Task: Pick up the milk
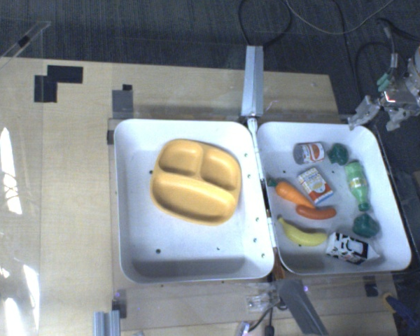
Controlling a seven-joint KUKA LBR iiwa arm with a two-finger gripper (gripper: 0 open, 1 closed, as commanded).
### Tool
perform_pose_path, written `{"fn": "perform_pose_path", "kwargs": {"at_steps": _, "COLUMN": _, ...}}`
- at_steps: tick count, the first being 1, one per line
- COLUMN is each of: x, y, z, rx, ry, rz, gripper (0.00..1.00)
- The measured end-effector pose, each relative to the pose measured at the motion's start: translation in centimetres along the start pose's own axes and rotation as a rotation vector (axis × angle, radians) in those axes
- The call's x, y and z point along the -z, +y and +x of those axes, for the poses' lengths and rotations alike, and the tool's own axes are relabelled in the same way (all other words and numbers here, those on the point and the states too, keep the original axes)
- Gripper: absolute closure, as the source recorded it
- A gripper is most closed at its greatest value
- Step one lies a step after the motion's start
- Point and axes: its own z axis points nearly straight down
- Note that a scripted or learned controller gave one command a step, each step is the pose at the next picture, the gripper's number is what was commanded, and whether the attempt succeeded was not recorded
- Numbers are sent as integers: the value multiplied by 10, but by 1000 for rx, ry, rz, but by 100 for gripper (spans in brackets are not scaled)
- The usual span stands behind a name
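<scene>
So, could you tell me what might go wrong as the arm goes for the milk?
1. The milk lies in the right bin's near corner, close to the walls, so the fingers may hit the rim.
2. A banana and a green toy sit close beside it and could be nudged or grabbed instead.
3. The gripper is at the bin's far edge, so it must cross over the bottle.

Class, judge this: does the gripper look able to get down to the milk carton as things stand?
Probably yes. The milk carton lies uncovered in the right bin's near corner, though close to its walls; the gripper hovers past the far rim.
</scene>
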Motion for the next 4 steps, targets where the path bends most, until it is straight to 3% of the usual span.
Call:
{"fn": "perform_pose_path", "kwargs": {"at_steps": 1, "x": -72, "y": -10, "z": -7, "rx": 69, "ry": 0, "rz": 0, "gripper": 0}}
{"fn": "perform_pose_path", "kwargs": {"at_steps": 2, "x": -136, "y": 14, "z": 28, "rx": 189, "ry": -4, "rz": -12, "gripper": 0}}
{"fn": "perform_pose_path", "kwargs": {"at_steps": 3, "x": -143, "y": 11, "z": 56, "rx": 557, "ry": 0, "rz": -4, "gripper": 0}}
{"fn": "perform_pose_path", "kwargs": {"at_steps": 4, "x": -173, "y": -65, "z": 44, "rx": 614, "ry": -1, "rz": -5, "gripper": 0}}
